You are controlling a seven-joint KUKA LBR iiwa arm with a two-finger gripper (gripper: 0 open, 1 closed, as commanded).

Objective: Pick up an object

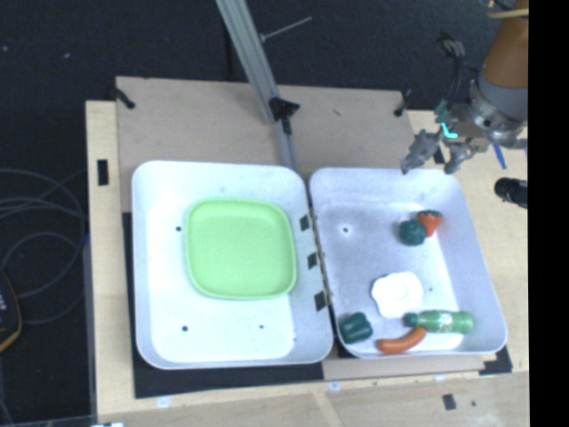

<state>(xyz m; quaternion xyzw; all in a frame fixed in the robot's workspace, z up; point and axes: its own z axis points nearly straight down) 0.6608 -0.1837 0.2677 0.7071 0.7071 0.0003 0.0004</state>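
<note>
I log: gripper (pixel 433 156) above right bin's (pixel 471 229) far rim, fingers spread, nothing between them. In that bin: teal ball (pixel 411 232), orange piece (pixel 430 221), white lump (pixel 396 294), green bottle (pixel 440 321), sausage (pixel 400 342), dark-green block (pixel 356 327). Left bin (pixel 156 265): green plate (pixel 240 248).

A single fixed camera looks down at a slant from well above the pale wooden bench (pixel 107 265), taking in both shallow white plastic bins (pixel 160 327) and dark floor beyond.
</note>
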